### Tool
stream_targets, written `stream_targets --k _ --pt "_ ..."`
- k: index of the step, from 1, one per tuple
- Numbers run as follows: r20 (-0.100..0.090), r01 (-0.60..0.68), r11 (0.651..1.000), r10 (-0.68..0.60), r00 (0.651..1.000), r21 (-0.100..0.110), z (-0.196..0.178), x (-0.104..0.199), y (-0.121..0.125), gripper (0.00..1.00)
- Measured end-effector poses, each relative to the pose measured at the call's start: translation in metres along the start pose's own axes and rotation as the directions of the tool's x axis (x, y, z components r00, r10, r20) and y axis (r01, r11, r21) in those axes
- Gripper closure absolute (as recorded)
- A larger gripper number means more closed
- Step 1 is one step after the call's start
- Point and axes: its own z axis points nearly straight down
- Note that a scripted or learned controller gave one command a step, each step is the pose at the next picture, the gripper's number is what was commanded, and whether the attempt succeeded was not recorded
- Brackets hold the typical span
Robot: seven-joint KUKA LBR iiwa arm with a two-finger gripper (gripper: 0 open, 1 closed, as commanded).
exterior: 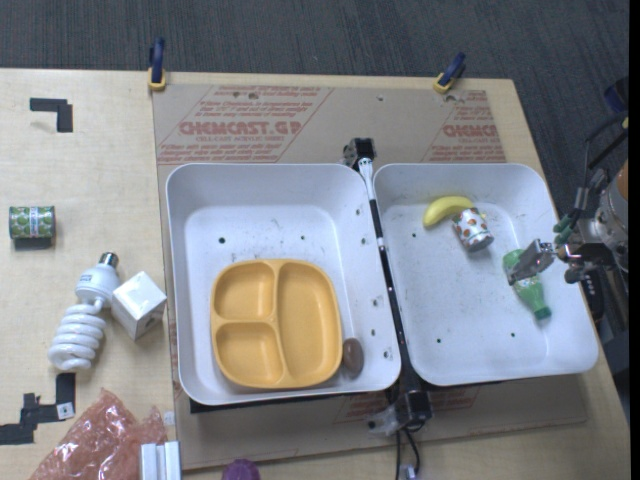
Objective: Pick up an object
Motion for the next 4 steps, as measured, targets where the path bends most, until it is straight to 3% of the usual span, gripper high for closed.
stream_targets --k 1,2,3,4 --pt "0.000 -0.001 1.000 0.001 1.000 -0.001 0.072 -0.058 0.024 0.00" --pt "-0.001 -0.001 1.000 0.001 1.000 0.000 0.156 -0.013 0.037 0.00" --pt "0.000 -0.002 1.000 0.002 1.000 -0.003 0.146 -0.014 0.038 1.00" --pt "-0.004 0.005 1.000 -0.005 1.000 -0.002 0.155 -0.042 0.130 1.00"
